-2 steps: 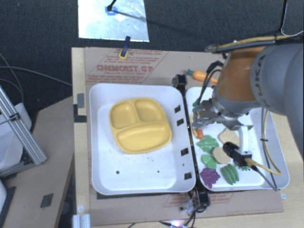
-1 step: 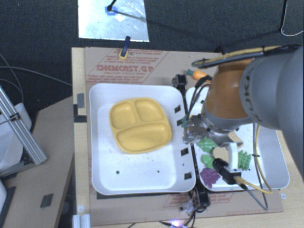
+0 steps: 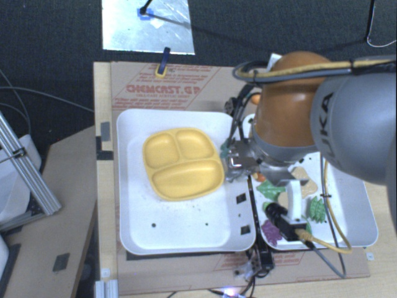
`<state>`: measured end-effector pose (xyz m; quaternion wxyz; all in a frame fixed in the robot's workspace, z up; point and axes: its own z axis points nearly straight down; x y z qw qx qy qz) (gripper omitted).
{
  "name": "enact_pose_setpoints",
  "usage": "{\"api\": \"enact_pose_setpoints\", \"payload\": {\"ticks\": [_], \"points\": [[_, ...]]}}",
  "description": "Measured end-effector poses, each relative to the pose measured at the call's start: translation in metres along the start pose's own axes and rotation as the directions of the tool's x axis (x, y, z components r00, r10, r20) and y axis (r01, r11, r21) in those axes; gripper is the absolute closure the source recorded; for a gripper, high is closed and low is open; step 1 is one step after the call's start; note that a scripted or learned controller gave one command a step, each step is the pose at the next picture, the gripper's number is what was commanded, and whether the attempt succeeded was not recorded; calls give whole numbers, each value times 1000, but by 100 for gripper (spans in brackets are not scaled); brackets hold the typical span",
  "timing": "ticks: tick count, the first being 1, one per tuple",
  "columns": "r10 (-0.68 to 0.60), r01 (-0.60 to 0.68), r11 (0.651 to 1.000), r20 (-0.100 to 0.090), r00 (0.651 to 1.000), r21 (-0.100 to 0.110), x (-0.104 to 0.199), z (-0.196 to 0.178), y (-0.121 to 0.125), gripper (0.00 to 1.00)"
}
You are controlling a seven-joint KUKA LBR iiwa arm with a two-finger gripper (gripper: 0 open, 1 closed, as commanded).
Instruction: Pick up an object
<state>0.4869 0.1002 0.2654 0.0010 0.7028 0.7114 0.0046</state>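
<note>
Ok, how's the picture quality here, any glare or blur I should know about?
Camera view: even lighting; bright glare on the shiny metal sheet at top; the arm is close to the lens and soft, blocking much of the right bin; the yellow divided tray in the left bin is reasonably sharp.

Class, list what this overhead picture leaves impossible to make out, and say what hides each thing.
- Gripper: finger state unreadable, small and blurred, at the yellow tray's right edge.
- Right bin: the arm covers most of it.
- Small objects there: partly hidden, too small to identify.
</note>
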Motion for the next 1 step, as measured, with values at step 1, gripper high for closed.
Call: {"api": "enact_pose_setpoints", "payload": {"ticks": [1], "points": [[2,-2,1000,-3,1000,-11,38,-149,3,100]]}}
